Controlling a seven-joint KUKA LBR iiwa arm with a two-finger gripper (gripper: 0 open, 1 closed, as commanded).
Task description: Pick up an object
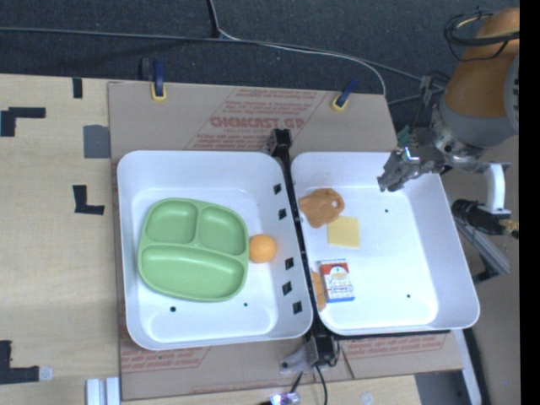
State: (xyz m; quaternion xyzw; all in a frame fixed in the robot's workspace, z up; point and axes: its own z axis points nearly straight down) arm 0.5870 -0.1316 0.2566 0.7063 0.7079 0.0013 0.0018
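The arm reaches in from the right, its hand [395,175] tilted down over the far right corner of the right bin [439,251]; whether it is clenched or released I cannot tell. In that bin's left half lie a brown bread-like piece [321,205], a yellow cheese slice [343,231] touching it, and a small red-and-white carton [337,281] nearer the front.

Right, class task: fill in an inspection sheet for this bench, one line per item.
Surface: cardboard sheet on a wooden bench, bearing two white bins.
Job's things: left bin holds a green tray and an orange ball; right bin holds a brown pastry, a cheese slice and a small carton.
Clutter: nothing seen.
Grippers: gripper above the right bin's far corner, holding nothing visible.
Cables: black cable behind the bench.
Surroundings: dark carpet.
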